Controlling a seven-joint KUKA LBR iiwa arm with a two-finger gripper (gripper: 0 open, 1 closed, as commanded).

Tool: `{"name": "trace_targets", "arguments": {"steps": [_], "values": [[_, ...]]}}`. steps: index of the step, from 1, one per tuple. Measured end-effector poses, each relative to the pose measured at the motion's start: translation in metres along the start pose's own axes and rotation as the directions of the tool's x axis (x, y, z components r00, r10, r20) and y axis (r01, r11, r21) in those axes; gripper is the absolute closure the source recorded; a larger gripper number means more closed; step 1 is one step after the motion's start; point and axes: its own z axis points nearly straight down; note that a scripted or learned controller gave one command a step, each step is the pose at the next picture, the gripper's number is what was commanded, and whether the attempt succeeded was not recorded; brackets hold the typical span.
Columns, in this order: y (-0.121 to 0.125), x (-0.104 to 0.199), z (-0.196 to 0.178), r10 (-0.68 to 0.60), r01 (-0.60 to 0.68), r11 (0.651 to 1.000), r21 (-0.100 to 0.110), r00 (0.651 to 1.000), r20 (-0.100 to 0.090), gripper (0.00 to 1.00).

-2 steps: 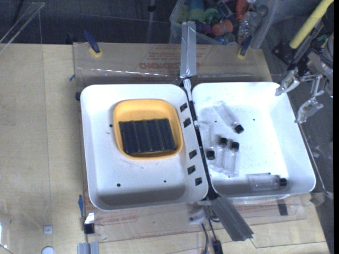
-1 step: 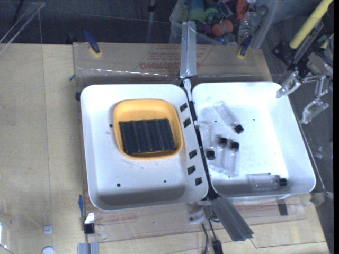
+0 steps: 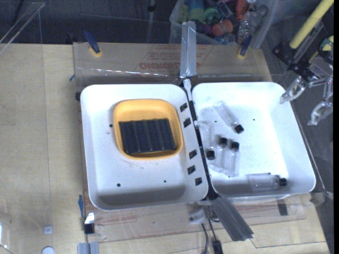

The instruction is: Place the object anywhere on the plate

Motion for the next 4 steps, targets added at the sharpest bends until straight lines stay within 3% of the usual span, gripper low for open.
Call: {"name": "trace_targets", "arguments": {"steps": [1, 2, 3, 4], "values": [[0.010, 0.010, 0.020, -0.335, 0.335, 0.942, -0.007, 0.942, -0.001, 0.00], [0.026, 0.025, 0.018, -0.349, 0.349, 0.937, -0.006, 0.937, 0.000, 0.00], [0.060, 0.064, -0.060, -0.563, 0.563, 0.827, -0.002, 0.827, 0.000, 0.00], [0.070, 0.076, -0.057, -0.502, 0.502, 0.865, -0.007, 0.865, 0.000, 0.00]]}}
